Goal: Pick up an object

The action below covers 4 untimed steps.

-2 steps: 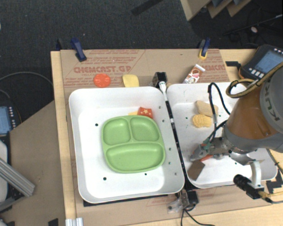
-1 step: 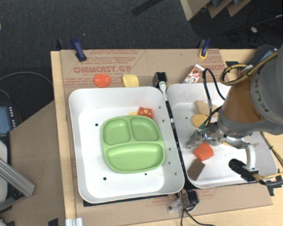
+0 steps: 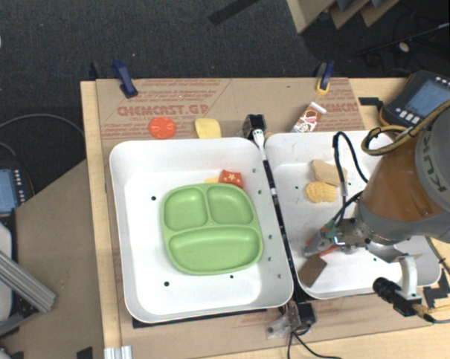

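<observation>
Jaws point(image 3: 317, 247) are reaching low into the right bin point(image 3: 298, 153) near its front left corner, and whether they are open or closed on anything cannot be told: the wrist is hiding most of them, and only dark metal with a red spot is showing. Just below them a flat brown piece point(image 3: 312, 270) is lying on the bin floor, its upper end touching or almost touching the tips; it is impossible to say whether it is a loose item or part of the tool.

Going outward, the clearest candidates are sitting toward the back of the same bin: a yellow food item point(image 3: 321, 192) and, just behind it, a pale tan one point(image 3: 325, 171), the two touching or nearly so. Both are lying up and slightly to the right of the tips, with bare bin floor between. Each is lying with its long axis roughly across the bin, left to right. Judging from this, the coming move is turning on a shift toward the bin's back wall before any descent.

Farther off, in the left bin point(image 3: 130, 216), a green tray point(image 3: 211, 229) is lying flat, with a red piece point(image 3: 231, 178) touching its back edge. On the table point(image 3: 100, 218) behind the bins, an orange disc point(image 3: 162, 128) and a yellow block point(image 3: 207, 128) are sitting.
</observation>
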Each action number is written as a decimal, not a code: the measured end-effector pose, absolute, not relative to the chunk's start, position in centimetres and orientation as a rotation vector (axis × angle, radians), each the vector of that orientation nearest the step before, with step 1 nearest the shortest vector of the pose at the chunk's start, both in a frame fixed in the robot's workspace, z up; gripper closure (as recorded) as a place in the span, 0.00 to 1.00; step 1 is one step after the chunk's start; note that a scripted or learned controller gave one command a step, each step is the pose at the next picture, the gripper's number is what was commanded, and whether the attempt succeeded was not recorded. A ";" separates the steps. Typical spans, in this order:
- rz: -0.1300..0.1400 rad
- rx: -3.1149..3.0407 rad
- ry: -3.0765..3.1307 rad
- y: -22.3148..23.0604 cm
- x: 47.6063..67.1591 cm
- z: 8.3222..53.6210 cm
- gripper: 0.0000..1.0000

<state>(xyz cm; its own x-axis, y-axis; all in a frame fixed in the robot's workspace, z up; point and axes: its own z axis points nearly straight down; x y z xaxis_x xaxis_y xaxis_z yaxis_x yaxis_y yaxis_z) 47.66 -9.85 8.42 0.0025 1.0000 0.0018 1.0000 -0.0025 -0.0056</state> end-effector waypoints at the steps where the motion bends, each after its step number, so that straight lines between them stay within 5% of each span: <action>1: -0.002 -2.222 -2.227 -9.6 50.9 8.5 0.00; 2: 0.003 -2.219 -2.217 -9.5 47.7 8.4 0.00; 3: -0.002 -2.222 -2.227 -9.2 51.0 8.5 0.00; 4: 0.003 -2.219 -2.218 -9.1 48.6 8.4 0.00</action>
<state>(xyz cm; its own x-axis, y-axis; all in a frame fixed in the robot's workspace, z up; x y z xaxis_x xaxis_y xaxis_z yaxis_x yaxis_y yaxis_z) 48.60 -9.15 8.42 0.0007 1.0000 0.0016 1.0000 -0.0007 -0.0041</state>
